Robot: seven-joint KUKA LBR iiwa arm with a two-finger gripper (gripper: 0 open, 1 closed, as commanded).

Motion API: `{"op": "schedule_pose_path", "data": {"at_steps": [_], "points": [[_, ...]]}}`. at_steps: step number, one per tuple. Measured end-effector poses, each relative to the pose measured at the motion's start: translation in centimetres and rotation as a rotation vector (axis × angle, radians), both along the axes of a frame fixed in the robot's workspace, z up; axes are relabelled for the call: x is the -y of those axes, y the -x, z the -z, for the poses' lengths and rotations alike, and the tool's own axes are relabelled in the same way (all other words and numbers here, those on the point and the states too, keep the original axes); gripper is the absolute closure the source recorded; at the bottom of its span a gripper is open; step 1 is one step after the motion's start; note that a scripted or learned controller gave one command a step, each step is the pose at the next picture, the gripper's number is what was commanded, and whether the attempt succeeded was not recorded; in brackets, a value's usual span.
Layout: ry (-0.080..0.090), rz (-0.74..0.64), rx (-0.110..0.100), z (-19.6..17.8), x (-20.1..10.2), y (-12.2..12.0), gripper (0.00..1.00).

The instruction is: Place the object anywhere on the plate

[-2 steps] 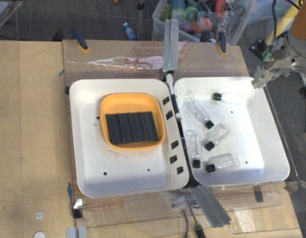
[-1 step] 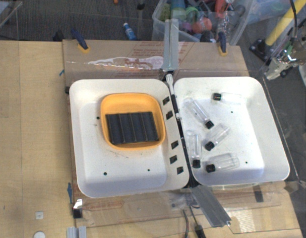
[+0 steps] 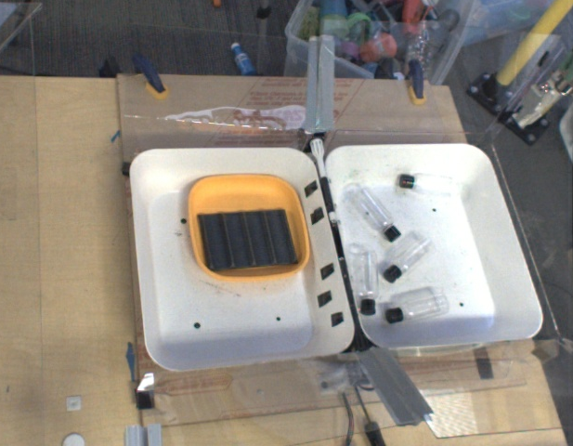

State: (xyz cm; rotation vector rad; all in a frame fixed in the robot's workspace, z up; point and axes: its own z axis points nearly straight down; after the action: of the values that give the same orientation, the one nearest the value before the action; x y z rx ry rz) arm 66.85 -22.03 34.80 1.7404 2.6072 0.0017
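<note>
An orange plate (image 3: 204, 198) with rounded corners lies in the left white bin (image 3: 165, 328), toward its back. A black ridged rectangular slab (image 3: 247, 240) rests flat on the plate, covering most of its floor. In the right white bin (image 3: 495, 249) lie several clear plastic vials with black caps: one (image 3: 372, 209) near the divider, one (image 3: 407, 255) in the middle, one (image 3: 418, 303) near the front and one (image 3: 362, 275) close to the divider. Another vial (image 3: 427, 183) lies at the back.
A grey metal bar (image 3: 319, 96) stands behind the seam between the bins. Black clips (image 3: 325, 272) run along the divider. A crate of colourful toys (image 3: 388, 12) sits behind the bench. Bare wooden bench (image 3: 54, 249) extends to the left.
</note>
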Motion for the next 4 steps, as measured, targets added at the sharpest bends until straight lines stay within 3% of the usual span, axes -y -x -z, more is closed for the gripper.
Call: {"op": "schedule_pose_path", "data": {"at_steps": [1, 3, 4], "points": [[0.001, -0.189, 0.0, -8.59, 0.02, 0.03, 1.0], [0.001, -0.792, -0.002, -8.94, 0.07, 1.02, 1.0], [0.004, -0.901, -0.001, -8.92, -0.09, 0.76, 1.0]]}}
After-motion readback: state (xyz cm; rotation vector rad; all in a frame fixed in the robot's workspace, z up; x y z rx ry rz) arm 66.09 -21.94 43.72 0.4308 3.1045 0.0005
